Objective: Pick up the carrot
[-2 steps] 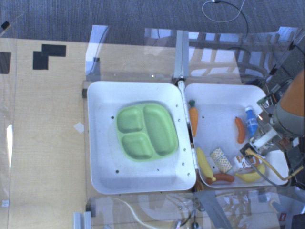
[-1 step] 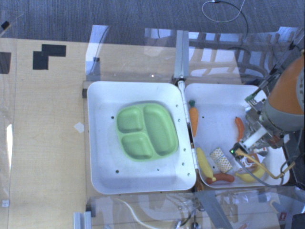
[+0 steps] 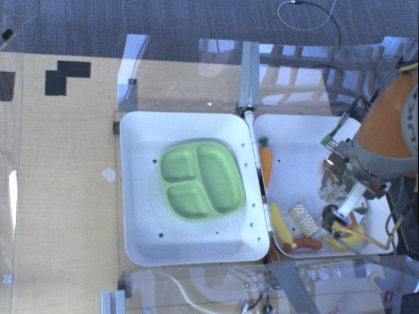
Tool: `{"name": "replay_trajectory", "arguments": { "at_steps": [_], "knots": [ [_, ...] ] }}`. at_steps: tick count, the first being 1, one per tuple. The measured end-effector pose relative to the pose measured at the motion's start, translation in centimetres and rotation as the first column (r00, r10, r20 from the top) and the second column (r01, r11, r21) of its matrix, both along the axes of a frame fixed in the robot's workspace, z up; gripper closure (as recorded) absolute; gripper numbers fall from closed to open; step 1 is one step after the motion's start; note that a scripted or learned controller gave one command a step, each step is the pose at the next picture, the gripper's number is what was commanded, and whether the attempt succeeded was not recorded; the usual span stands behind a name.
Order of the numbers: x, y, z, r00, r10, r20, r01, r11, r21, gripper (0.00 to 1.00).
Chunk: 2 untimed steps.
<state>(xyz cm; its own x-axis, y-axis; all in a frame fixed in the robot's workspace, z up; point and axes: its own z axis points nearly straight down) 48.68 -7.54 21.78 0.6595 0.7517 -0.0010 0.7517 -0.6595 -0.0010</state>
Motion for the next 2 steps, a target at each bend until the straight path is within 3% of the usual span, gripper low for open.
{"name": "replay_trajectory", "arguments": {
  "at_steps": [1,2],
  "knots": [
    [0.0,7.4,0.4,0.982,0.19,0.0,-0.19,0.982,0.0,1.0],
    [3.5,8.2,-0.5,0.703,0.712,0.002,-0.712,0.703,0.0,1.0]
  ]
}}
